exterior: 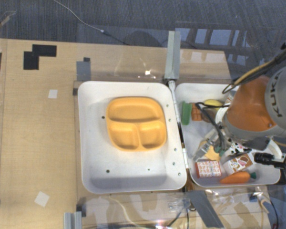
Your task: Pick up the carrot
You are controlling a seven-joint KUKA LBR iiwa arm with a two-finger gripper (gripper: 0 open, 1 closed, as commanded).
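Low over right bin (276, 176), arm (250, 106) above carrot (234, 178).

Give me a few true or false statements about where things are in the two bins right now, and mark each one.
1. The carrot lies in the right bin. True.
2. The yellow divided plate sits in the right bin. False: it is in the left bin.
3. The carrot lies near the right bin's front edge, beside a small red and white carton. True.
4. The carrot rests on the yellow plate. False: it lies on the floor of the right bin.
5. The arm is over the left bin. False: it is over the right bin.
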